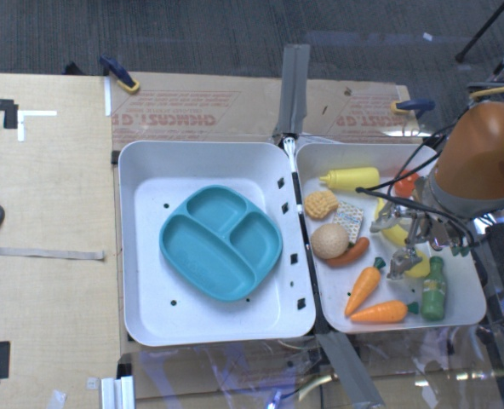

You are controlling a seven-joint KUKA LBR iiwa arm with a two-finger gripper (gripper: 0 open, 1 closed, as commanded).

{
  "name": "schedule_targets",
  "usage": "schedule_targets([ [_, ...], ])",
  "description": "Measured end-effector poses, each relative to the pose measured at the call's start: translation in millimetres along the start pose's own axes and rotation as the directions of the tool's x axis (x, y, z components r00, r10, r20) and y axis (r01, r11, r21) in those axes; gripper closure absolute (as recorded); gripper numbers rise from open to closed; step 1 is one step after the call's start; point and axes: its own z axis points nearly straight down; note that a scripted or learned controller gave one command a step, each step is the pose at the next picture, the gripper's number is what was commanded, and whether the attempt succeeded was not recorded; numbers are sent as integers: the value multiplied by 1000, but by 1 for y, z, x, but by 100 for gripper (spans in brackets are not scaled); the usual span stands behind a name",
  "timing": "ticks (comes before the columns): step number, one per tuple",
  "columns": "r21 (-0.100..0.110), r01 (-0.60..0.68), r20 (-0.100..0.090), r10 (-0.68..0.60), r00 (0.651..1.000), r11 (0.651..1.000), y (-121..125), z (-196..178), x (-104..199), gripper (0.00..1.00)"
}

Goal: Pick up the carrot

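Note:
Two orange carrots lie in the right bin [473,309]. One carrot [363,290] slants with its green top pointing up and right. The other carrot [378,313] rests flat along the bin's front edge, green top to the right. My gripper [403,254] hovers just right of and above the slanted carrot's top, among the toy foods. The arm's orange band [482,147] hides the bin's right rear part. Nothing is visibly held.
The right bin also holds a yellow mustard bottle [350,178], a waffle [320,204], a cracker [349,219], a beige ball [329,240], a sausage [348,253], a green bottle [433,290] and yellow pieces [394,230]. A blue divided plate [221,242] sits in the left bin [141,305].

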Motion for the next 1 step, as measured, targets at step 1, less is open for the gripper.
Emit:
schedule_targets([
  [1, 1, -157, 14, 157, 987, 988, 47, -3, 55, 0],
])
